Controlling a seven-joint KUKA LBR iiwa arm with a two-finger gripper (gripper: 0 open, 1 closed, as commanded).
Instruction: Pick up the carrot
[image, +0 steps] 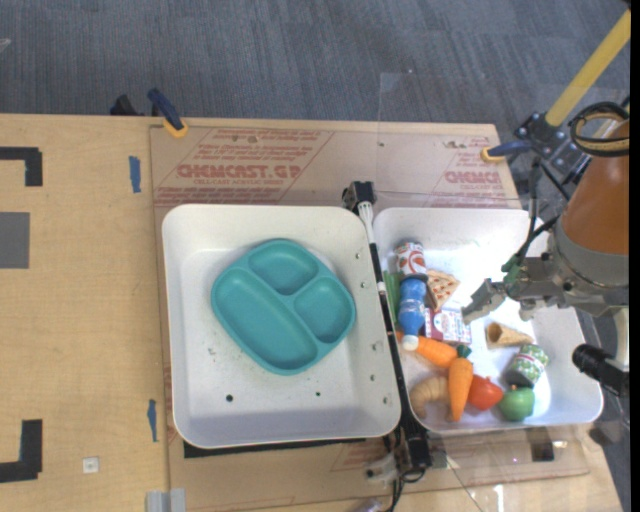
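Note:
The carrot (459, 386) is orange and lies nearly upright in the picture at the front of the right bin (580, 400), among other toy foods. A second orange, carrot-like piece (436, 350) lies just up and left of it. My gripper (490, 302) hangs over the middle of the right bin, up and right of the carrot and clear of it. It looks open, with nothing between its fingers.
Around the carrot are a tan bread piece (430, 392), a red tomato (487, 393), a green apple (517, 403), a blue bottle (412, 306), a red and white can (410, 258) and a cone (508, 335). The left bin (190, 400) holds a teal divided plate (283, 305).

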